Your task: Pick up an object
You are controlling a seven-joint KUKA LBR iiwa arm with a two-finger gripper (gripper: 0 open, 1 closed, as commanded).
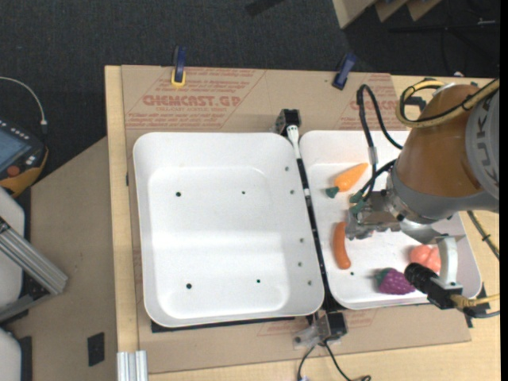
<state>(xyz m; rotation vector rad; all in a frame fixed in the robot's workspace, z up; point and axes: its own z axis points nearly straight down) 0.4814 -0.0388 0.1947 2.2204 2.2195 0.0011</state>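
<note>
Clearly, from the camera view above the bench, we judge the pick as not yet made: the gripper (359, 217) is low inside the right bin (317, 145), under the grey wrist and the orange band of the arm (444, 145), and nothing shows between it and the bin floor that we could call held. We cannot tell how the tool stands, open or closed, because the wrist body covers its tip from this angle. Just beside it, to the view's left and a little below, lies an orange sausage-shaped toy (341, 246), flat on the bin floor and seemingly touching or nearly touching the tool's lower edge; we take this as the likeliest target. Above the gripper sits an orange carrot-like piece (352, 176) with a small green bit at its end, near but apart from the tool. Further toward the bin's lower right corner we see a purple grape-like cluster (394, 282) and a pink object (425, 255), partly behind the arm's cabling. The left bin (159, 157) is the other place we look. What remains, in our judgement, is the whole grasp: closing on one object and raising it off the floor
</note>
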